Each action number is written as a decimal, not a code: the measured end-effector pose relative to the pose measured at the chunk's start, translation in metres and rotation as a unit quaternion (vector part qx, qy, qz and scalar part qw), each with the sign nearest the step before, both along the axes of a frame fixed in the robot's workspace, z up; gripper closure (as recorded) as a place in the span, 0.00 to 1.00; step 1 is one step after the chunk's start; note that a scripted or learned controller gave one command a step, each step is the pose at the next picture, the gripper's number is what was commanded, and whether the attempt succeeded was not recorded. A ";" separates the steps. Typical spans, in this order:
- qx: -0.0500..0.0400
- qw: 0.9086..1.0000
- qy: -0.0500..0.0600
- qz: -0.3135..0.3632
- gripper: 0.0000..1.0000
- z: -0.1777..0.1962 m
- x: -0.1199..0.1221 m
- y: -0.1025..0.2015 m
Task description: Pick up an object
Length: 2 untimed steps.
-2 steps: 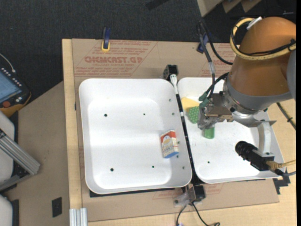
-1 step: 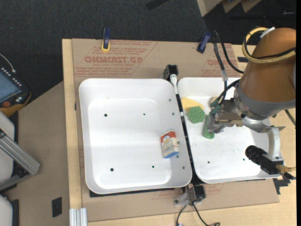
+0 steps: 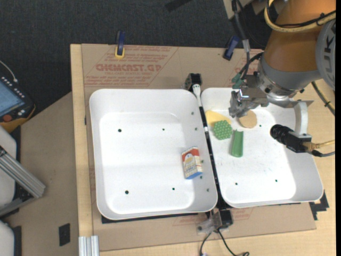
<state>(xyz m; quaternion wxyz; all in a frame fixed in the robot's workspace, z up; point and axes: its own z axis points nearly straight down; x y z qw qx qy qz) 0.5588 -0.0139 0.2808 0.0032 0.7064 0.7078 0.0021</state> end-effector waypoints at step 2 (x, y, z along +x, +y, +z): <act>0.000 1.000 0.001 -0.004 1.00 0.073 -0.030 0.019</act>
